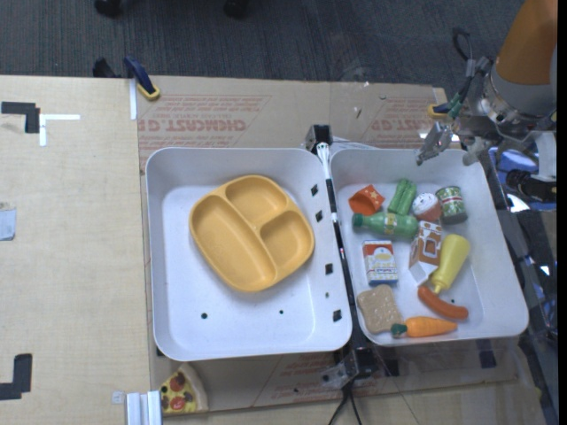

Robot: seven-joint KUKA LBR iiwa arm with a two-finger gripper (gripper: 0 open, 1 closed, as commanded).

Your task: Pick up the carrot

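Lying at the near edge of the right-hand shallow white bin (505,264), the orange toy carrot with a green top (427,328) touches a brown slice of toy bread (379,309), with a red sausage (442,305) just beside it. The gripper (454,142) hovers over the bin's far rim, well apart; whether its jaws are released or clenched cannot be told.

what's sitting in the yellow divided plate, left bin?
Nothing visible in the yellow plate: all three compartments look bare. It lies alone in the left bin. What's under the plate is covered. The carrot lies in the right bin.
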